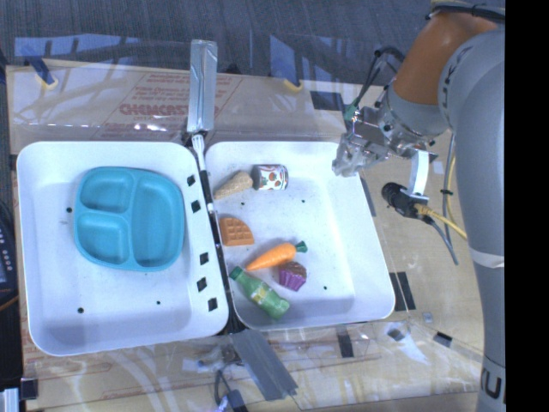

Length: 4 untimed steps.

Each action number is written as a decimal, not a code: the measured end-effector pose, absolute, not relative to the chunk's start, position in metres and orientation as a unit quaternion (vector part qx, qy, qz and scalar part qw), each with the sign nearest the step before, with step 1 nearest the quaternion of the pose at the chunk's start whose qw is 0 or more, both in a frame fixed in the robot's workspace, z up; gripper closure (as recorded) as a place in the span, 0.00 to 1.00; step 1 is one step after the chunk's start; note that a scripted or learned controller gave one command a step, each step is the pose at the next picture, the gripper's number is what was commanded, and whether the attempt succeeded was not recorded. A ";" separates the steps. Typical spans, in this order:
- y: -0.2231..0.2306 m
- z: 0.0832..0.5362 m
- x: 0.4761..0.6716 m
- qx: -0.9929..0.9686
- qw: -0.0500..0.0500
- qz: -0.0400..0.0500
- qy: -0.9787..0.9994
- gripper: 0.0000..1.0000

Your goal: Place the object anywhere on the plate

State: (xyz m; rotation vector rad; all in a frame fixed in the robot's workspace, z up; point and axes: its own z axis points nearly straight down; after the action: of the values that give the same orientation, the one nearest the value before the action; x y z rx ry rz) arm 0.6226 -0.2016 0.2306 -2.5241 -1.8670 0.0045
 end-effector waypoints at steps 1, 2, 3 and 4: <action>-0.172 0.184 0.657 -0.869 0.002 0.002 -0.495 1.00; -0.194 0.270 0.658 -0.865 0.000 0.000 -0.502 1.00; -0.140 0.129 0.644 -0.988 0.003 0.004 -0.154 1.00; -0.211 0.206 0.643 -0.981 0.001 0.001 -0.193 1.00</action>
State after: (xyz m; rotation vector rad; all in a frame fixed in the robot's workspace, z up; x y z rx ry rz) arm 0.6426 -0.2112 0.2058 -3.0797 -0.6063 0.0037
